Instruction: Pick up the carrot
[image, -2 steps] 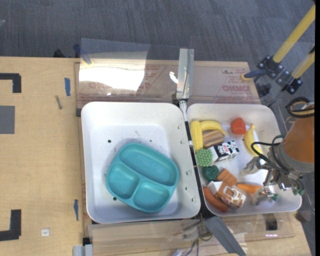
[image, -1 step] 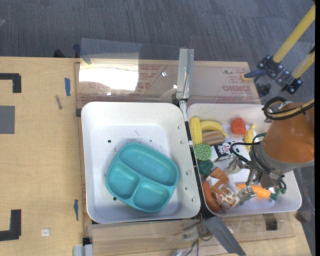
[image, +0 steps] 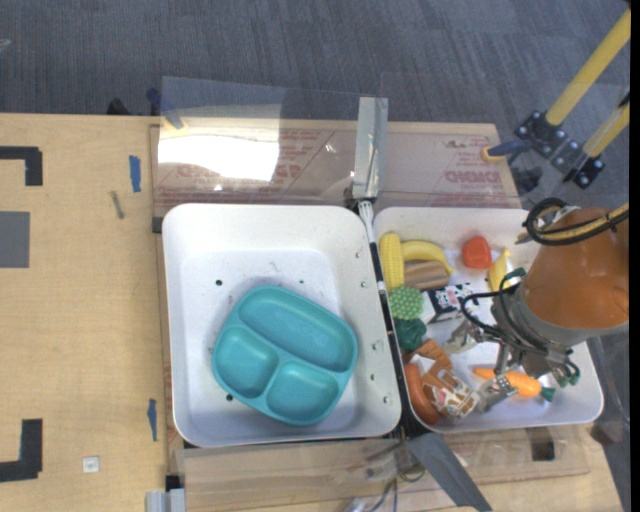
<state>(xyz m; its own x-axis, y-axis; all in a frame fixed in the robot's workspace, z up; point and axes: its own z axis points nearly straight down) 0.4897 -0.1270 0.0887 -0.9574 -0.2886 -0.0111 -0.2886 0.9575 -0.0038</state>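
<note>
Carrot: you will find the carrot (image: 520, 383) in the right bin (image: 450, 222), near its front edge, lying roughly crosswise with its green end pointing towards the bin's right wall.
Gripper: the gripper (image: 508, 372) is down inside the right bin, right over the carrot and at least very close to it.
Jaws: you cannot tell whether they are open or closed, and you cannot tell whether the carrot sits between them; the wrist hides most of that spot.
Arm: the arm (image: 575, 285) comes in from the right, and its orange band hangs above the right half of the right bin.
Neighbours of the carrot: a crinkly packet (image: 445, 392) with orange and brown print lies just to its left, by the front left corner of the bin.
Back of the right bin: a corn cob (image: 391, 258) lies along the left wall, with a banana (image: 428, 250) and a brown bun (image: 426, 273) beside it; a red-orange piece (image: 477, 250) lies further right.
Middle of the right bin: a green leafy piece (image: 405, 303) sits by the left wall.
Left bin: the left bin (image: 200, 250) holds a teal divided plate (image: 287, 352), set slightly askew.
Tabletop: both bins stand side by side, touching, on the pale wooden tabletop (image: 70, 300).
</note>
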